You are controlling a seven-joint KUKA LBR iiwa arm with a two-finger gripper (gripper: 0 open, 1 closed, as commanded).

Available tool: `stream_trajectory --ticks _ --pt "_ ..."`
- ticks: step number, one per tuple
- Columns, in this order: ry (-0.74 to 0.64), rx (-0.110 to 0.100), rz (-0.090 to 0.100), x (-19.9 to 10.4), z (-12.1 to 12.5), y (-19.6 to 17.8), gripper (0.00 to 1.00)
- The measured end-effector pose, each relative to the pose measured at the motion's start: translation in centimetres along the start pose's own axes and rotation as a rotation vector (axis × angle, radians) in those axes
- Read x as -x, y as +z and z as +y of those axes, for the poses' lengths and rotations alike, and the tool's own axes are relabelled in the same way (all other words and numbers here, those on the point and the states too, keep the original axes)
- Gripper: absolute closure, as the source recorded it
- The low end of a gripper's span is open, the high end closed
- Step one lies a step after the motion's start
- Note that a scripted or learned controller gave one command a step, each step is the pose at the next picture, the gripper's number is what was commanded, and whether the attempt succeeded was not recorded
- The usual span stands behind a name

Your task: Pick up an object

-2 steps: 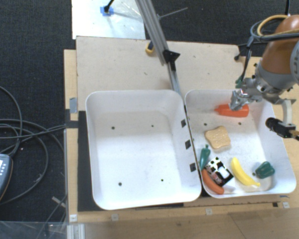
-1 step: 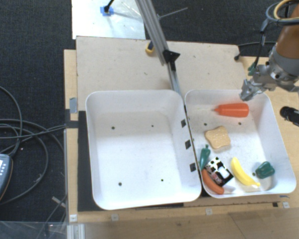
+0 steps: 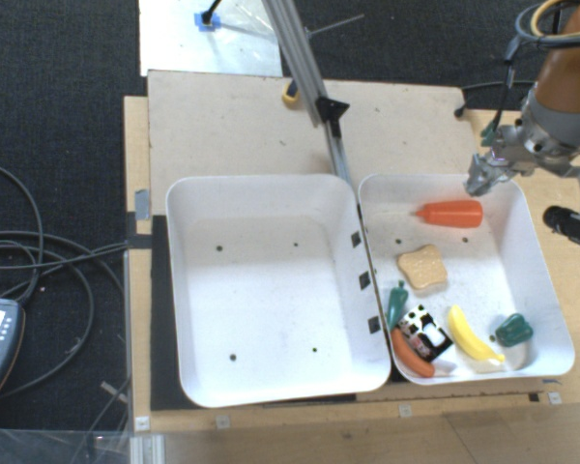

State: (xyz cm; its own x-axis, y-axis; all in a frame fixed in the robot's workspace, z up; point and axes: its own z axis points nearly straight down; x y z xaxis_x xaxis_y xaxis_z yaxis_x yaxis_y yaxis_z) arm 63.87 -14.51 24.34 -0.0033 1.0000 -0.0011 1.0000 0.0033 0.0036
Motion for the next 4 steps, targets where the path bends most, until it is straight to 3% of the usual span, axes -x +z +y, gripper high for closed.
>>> stream_trajectory --ticks 1,4 --pt "-0.008 0.000 0.002 -5.6 0.7 -0.8 1.00" --pt "-0.007 -0.001 0.004 -20.9 2.6 1.7 1.00"
